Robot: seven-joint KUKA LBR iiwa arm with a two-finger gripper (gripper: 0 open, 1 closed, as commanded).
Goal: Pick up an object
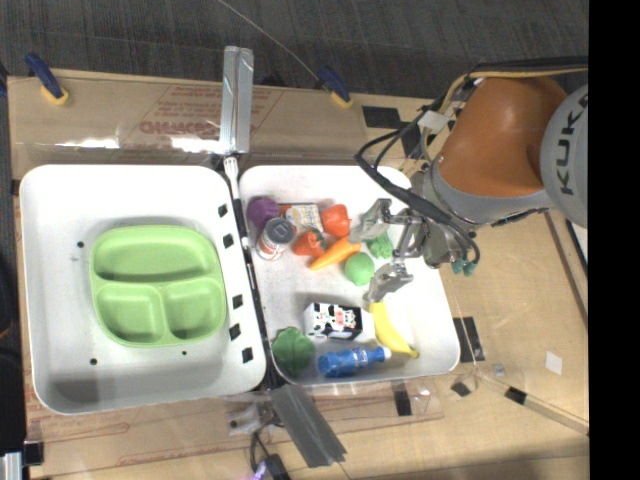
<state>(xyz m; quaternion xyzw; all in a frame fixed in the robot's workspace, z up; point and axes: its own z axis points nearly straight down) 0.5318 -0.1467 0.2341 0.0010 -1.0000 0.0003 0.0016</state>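
Observation:
My gripper (384,248) hangs over the right part of the right bin (432,318), its two fingers spread open. One fingertip (375,215) is near the orange pepper (336,218); the other sits just above the banana (391,331). A light green fruit (361,269) lies by the gap between them, with nothing clamped. A carrot (335,256), a red tomato (308,242), a small can (275,235) and a purple item (262,210) lie to the left. A cow-patterned carton (333,320), a blue bottle (352,360) and a dark green vegetable (292,348) lie along the front.
The left bin (50,228) holds a green divided tray (158,283). A metal bar (237,98) stands at the back between the bins. The arm's orange band (495,133) and cables (400,153) overhang the right bin's back right corner.

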